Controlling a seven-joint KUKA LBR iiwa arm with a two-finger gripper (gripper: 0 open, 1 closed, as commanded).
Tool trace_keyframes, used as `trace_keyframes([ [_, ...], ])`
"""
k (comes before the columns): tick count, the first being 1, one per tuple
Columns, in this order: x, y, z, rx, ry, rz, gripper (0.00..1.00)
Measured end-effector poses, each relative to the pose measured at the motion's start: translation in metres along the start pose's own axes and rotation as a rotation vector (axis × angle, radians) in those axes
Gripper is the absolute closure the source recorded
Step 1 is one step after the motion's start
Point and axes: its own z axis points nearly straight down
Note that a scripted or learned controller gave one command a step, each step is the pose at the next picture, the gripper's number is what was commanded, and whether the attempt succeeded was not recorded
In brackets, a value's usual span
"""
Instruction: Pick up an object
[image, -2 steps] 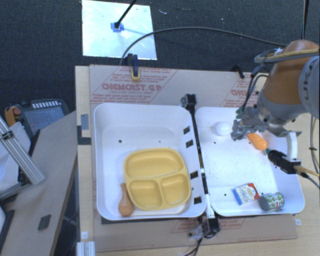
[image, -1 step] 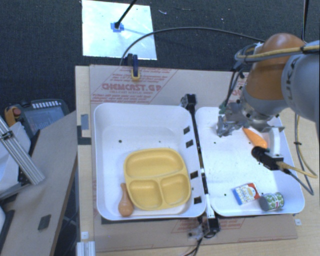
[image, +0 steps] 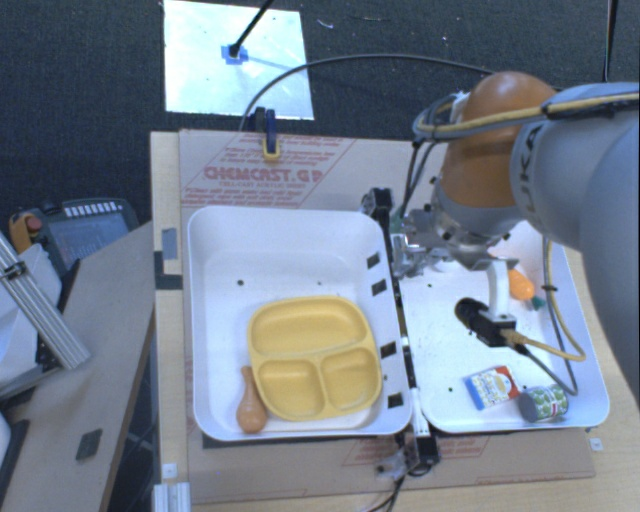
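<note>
My gripper (image: 408, 258) hangs low over the far left part of the right bin (image: 440, 345), close to the wall between the two bins. An orange object (image: 521, 285) lies just right of the wrist, partly hidden by it. Towards the front of the right bin rest a small red, white and blue box (image: 490, 387) and a green-labelled can (image: 543, 403) on its side. In the left bin (image: 230, 265) a yellow divided plate (image: 312, 355) lies flat, with a tan pear-shaped piece (image: 250, 404) at its front left corner.
The grey arm with its orange band (image: 500, 120) covers the back of the right bin. A black clip row runs along the wall between the bins (image: 392, 310). Brown cardboard (image: 270, 170) lies behind the bins.
</note>
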Motion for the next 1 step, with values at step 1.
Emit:
trace_keyframes([
  [1,0.0522,0.005,-0.013,-0.002,0.0,0.0,1.0],
])
